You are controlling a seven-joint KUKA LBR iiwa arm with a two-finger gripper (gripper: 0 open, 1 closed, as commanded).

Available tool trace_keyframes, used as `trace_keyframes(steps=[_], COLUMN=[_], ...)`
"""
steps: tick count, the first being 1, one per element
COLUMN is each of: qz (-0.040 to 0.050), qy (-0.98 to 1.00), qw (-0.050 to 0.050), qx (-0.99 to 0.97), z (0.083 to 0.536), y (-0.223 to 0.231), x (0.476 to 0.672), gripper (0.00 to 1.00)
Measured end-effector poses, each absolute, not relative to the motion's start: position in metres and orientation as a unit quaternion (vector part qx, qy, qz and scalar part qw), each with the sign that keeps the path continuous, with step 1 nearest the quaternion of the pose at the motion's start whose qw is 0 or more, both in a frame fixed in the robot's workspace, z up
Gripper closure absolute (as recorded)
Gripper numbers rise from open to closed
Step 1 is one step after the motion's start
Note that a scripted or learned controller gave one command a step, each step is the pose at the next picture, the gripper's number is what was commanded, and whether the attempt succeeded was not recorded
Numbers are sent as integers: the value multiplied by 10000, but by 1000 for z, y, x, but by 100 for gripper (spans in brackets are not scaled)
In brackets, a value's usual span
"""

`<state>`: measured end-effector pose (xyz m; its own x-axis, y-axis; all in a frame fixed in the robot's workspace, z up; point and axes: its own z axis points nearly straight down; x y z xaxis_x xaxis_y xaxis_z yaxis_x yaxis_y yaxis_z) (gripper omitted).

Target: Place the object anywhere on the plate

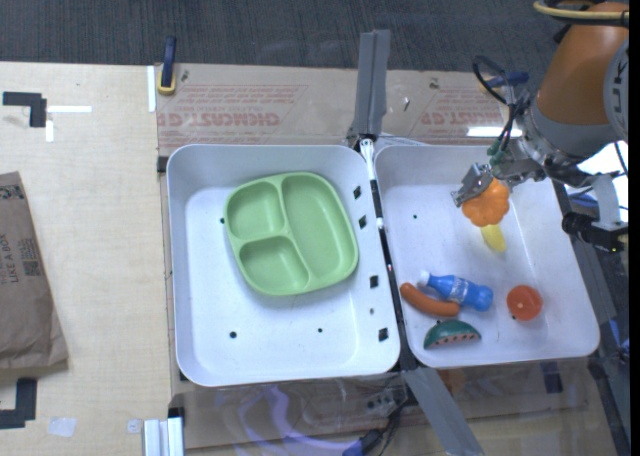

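Observation:
A green plate with three compartments lies in the left white bin, with nothing on it. My gripper hangs over the upper part of the right bin, well to the right of the plate. An orange toy object sits between its grey fingers, and the fingers look shut on it. Just below the orange object a small yellow piece shows; I cannot tell whether it belongs to the orange object or lies on the bin floor.
In the right bin's lower half lie a blue bottle, a red-orange sausage, a watermelon slice and a small orange ball. A raised divider separates the two bins. A brown paper bag lies at the far left.

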<state>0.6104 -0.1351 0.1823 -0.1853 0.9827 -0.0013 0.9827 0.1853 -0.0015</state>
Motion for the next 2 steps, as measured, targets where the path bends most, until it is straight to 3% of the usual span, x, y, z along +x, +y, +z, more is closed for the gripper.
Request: trace_keyframes(steps=[1, 2], qz=[-9, -14], qy=[7698, 5794], qw=[2, 1], qx=[6383, 8150], z=[182, 214], y=[-135, -105], x=[610, 613], gripper=[0, 0])
